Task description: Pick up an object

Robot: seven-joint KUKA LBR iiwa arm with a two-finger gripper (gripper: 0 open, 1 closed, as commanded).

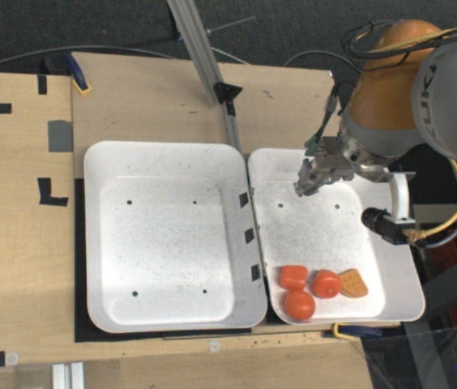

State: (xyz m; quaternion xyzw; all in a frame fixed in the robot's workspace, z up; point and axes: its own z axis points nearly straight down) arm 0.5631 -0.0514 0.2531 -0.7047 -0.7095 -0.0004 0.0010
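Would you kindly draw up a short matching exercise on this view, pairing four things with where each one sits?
Things:
1. gripper
2. orange piece
3. three red pieces
4. left bin

Places:
A. clustered at the near edge of the right bin
B. beside the right bin, on the view's left
C. over the far part of the right bin
D. just right of the red cluster, in the right bin

Pairs: 1-C, 2-D, 3-A, 4-B
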